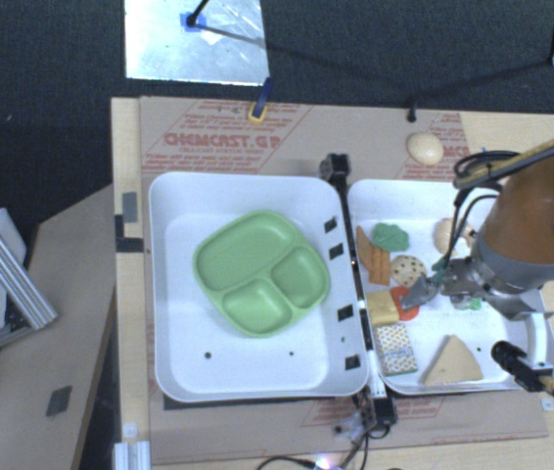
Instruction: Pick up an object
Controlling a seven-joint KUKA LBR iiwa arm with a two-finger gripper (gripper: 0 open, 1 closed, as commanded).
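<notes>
The right bin (pixel 512 380) holds several toy foods. My gripper (pixel 422 290) reaches in from the right and sits low over the bin's left half. Its tip is right above a small red piece (pixel 409 308), which lies against a yellow block (pixel 383 307). A speckled cookie (pixel 407 268) lies just beyond the tip. Orange sticks (pixel 369 253) and a green piece (pixel 390 235) are farther back. A patterned cracker (pixel 396 349) and a tan wedge (pixel 451 362) lie near the front wall. Whether the gripper touches the red piece is unclear.
The left bin (pixel 174 360) carries a green divided plate (pixel 260 272). The arm's orange band (pixel 531 218) covers the right bin's far right side. A beige ball (pixel 442 233) peeks out beside it. An egg-shaped object (pixel 424 147) rests on the bench behind the bins.
</notes>
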